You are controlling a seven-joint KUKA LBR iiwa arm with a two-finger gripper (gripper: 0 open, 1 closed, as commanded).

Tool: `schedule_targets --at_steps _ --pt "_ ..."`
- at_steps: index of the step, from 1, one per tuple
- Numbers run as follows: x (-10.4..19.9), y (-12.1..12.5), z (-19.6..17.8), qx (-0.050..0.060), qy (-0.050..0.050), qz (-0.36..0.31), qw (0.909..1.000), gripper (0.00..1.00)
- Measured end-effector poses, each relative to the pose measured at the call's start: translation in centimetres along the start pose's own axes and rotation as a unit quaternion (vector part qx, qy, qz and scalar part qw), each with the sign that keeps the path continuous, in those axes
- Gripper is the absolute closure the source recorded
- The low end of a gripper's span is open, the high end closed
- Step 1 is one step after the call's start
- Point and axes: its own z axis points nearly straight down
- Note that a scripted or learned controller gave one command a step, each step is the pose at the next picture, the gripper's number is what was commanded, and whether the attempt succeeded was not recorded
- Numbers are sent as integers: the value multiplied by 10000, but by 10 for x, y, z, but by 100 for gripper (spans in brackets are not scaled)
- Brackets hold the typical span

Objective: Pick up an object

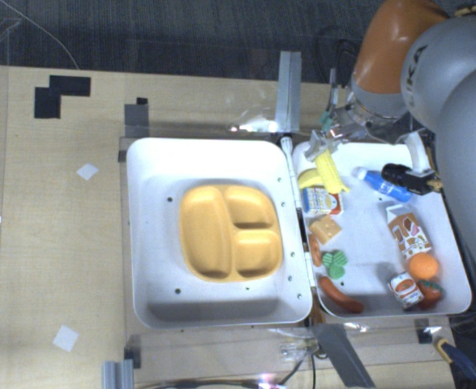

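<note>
Two bins (140, 217) are lying before you; gripper (328, 136) is hovering over corn (327, 171), jaws' state I cannot tell.

The hand (328, 136) hovers over the right bin's (456, 294) far-left corner, just above a yellow corn cob (328, 171).

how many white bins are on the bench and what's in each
2. The left bin holds a yellow divided tray. The right bin holds a jumble of small toy food items, with the hand at its far left corner.
</note>
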Motion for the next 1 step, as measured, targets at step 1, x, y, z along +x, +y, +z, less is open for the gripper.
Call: schedule_targets --at_steps 1 --pt "22 3 2 17 7 -913 9958 100"
